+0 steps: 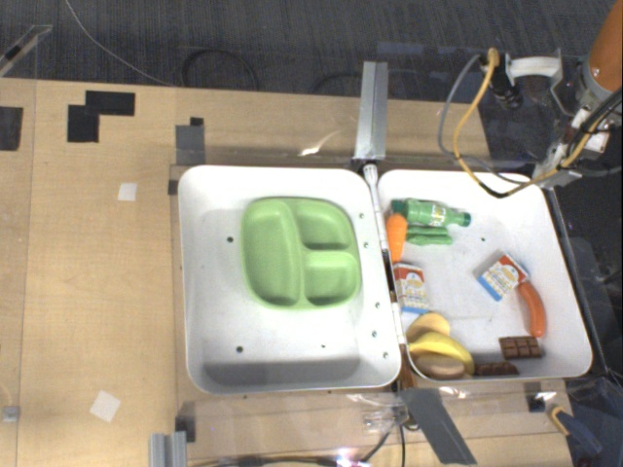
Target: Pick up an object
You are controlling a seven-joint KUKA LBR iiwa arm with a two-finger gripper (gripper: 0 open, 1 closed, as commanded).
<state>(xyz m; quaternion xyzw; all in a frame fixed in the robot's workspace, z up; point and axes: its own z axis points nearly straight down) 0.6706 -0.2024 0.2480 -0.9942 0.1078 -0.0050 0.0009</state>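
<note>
Nearest the camera, at the near edge of the right bin (555,261), lie two dark brown chocolate pieces: one ridged bar (521,346) and one flatter strip (492,368), both running left to right

Count in that bin, nine items:
- one yellow banana (433,329), curved and smooth, in the near-left corner, resting against one rounded tan lump (446,363) that I cannot identify
- two small printed cartons, boxy: one (411,285) by the left wall, one (501,276) tilted, towards the right
- one red-orange sausage (532,309), glossy, its long axis running far to near, just beside the tilted carton
- one orange carrot (396,233), tapered, lengthwise along the left wall
- one green bottle (428,214), on its side, long axis left to right, cap end to the right, near the far-left corner

Left bin (204,348): one pale green plastic tray (297,251), rounded, with three compartments

My arm (605,61) hangs beyond the far-right corner of the right bin with yellow and black cables (465,115). My gripper (581,113) is well apart from every item; whether it is spread or pressed together I cannot tell
</note>
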